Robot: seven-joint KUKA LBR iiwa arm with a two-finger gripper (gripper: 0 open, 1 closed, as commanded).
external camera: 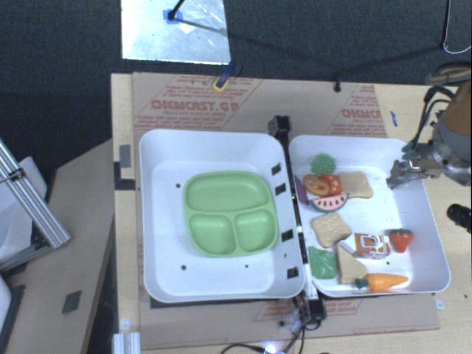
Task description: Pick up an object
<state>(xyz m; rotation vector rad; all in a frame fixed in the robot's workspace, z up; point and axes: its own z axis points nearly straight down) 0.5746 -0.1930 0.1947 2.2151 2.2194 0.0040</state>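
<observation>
One hand (400, 172) hangs at the right rim of the right bin (424, 220), at the end of the grey arm (451, 135) that comes in from the right. It is too small and blurred to tell how far its grip is spread, and nothing can be seen in it. The toy foods lie loose in that bin, left of the hand and below it. Nearest is a slice of toast (356, 184), touching a watermelon wedge (329, 198) with a tomato slice (318, 184) on it and a green round piece (322, 164) just above. Lower down lie a cracker (330, 228), a small carton (371, 245), a strawberry (400, 240), a sandwich wedge (351, 266), a green leaf (321, 262) and a carrot (383, 281) along the bottom wall. The left bin (158, 198) holds a green divided plate (229, 212). Both bins sit on the desk (125, 109).
</observation>
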